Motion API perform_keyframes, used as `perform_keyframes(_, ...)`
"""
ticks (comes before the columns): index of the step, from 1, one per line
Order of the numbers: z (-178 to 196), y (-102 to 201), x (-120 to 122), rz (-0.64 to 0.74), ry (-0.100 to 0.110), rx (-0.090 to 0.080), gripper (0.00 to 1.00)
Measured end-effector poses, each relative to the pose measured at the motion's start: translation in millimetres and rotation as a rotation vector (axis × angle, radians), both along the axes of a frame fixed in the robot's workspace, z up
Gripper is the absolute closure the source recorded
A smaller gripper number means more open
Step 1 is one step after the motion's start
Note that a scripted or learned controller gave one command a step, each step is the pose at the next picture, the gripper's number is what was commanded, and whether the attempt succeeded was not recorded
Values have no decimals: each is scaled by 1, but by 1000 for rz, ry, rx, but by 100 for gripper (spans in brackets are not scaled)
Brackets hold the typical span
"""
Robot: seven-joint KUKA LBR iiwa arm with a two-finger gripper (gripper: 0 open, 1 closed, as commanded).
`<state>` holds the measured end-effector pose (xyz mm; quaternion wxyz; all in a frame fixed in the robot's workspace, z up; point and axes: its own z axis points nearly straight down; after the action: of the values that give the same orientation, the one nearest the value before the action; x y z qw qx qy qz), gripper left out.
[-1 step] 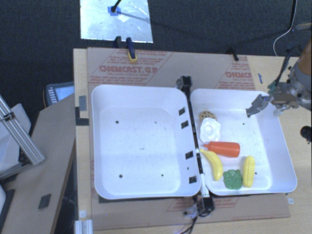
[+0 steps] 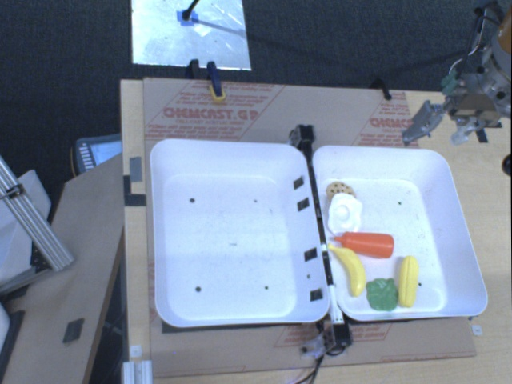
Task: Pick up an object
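The right bin [image 2: 448, 214] holds several toy foods along its left and front side: a cookie [image 2: 340, 189], a fried egg [image 2: 346, 211], an orange carrot [image 2: 368, 244], a yellow banana [image 2: 352, 270], a green leafy piece [image 2: 382, 294] and a second yellow piece [image 2: 408, 281]. My gripper [image 2: 444, 128] hangs above the bench just beyond the right bin's far right corner, well away from the foods. Its fingers [image 2: 420, 122] are spread open with nothing between them.
The left bin [image 2: 160, 214] sits beside the right one, with a black clip strip [image 2: 312, 214] along their shared edge. A shiny metal sheet [image 2: 190, 21] lies at the back. Cables run across the dark floor behind the bench.
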<state>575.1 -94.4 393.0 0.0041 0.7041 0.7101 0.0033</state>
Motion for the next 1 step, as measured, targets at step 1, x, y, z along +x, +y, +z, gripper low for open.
perform_keyframes(1,141,65,-44,4,-7,3,0)
